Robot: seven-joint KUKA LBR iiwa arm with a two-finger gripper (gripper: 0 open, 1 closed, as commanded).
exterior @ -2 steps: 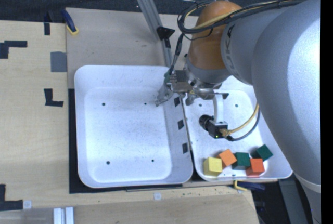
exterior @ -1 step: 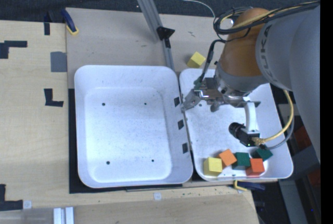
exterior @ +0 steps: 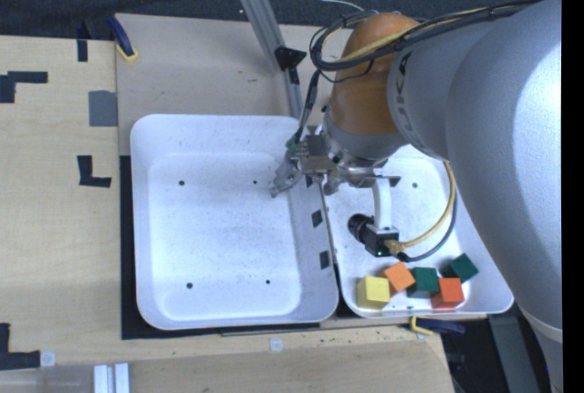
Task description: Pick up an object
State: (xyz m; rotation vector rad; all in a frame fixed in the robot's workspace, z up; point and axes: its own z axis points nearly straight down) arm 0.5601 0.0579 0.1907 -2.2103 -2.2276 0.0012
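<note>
Camera view: arm (exterior: 474, 99) hides much of right bin (exterior: 484, 295); gripper (exterior: 297, 170) too blurred to tell its state.

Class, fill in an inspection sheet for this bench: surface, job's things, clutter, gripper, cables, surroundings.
Surface: left bin and right bin side by side on the bench.
Job's things: yellow block, orange block, green block, red block and dark green block, clustered at the right bin's near edge.
Clutter: nothing seen.
Gripper: gripper over the left bin's right edge, far from the blocks; nothing seen held.
Cables: black and yellow cables loop off the arm.
Surroundings: metal rail slants behind the bins; dark tape marks on the bench.
</note>
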